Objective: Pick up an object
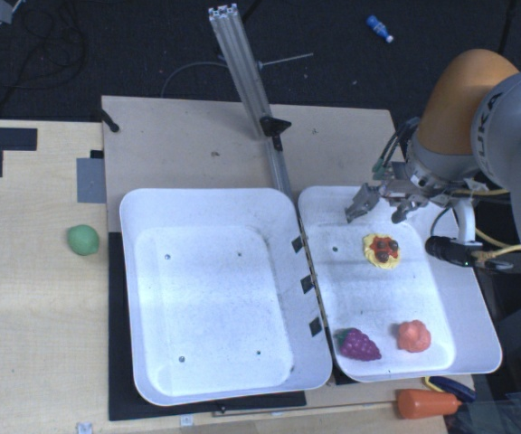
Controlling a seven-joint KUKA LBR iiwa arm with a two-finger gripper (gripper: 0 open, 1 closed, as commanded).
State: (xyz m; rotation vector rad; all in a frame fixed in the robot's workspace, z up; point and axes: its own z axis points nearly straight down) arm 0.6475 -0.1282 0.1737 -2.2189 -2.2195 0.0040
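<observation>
Objects for picking lie in the right-hand shallow white plastic bin point(464, 328): a round yellow toy pastry with red and dark topping point(382, 250) toward the far half, a purple bunch of toy grapes point(359, 344) near the front left corner, and a lumpy salmon-pink toy fruit point(413, 335) just to the right of the grapes. The grapes lie with their long axis roughly left to right, the narrow tip pointing toward the pink fruit and a small green stem at the left end. The pastry and the pink fruit are too round to show any heading.

The two-finger gripper point(383, 206) hangs over the far edge of that bin, above and apart from the pastry, with its dark fingers spread wide and nothing between them. Behind it rise the grey arm and its orange band point(467, 93).

The left-hand shallow white plastic bin point(143, 215) sits touching the right one along a seam with black clips. Both rest on a pale board over a black mat. On the light wooden bench to the left lies a small green ball point(83, 240). An orange carrot-shaped toy point(426, 403) lies in front of the right bin. A slanted aluminium bar point(245, 70) runs back over dark carpet, where a small blue object point(379, 29) lies.
</observation>
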